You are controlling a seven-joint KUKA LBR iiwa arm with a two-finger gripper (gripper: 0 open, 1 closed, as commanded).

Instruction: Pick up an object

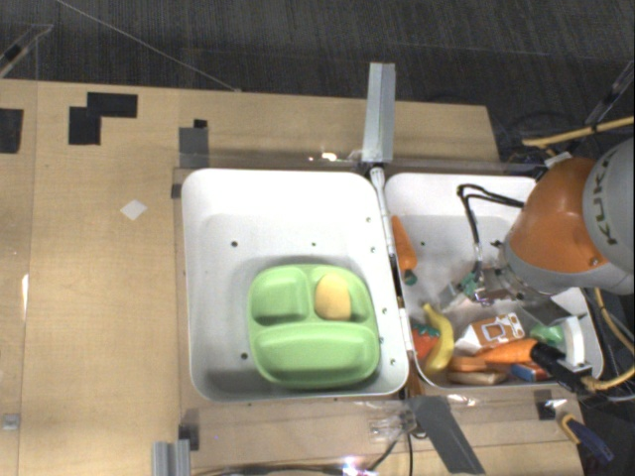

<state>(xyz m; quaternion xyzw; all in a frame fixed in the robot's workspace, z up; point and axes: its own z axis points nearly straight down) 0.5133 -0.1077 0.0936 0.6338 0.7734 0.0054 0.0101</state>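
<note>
The gripper [478, 288] hangs low over the right bin [437, 198], above the banana [439, 333] and carrot [516, 350] piled there — probably choosing one.

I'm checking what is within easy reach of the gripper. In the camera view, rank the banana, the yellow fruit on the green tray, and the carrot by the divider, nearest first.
1. Banana, right bin, just left of and below the gripper.
2. Carrot, right bin, against the divider.
3. Yellow fruit, left bin, in the green tray.
</note>
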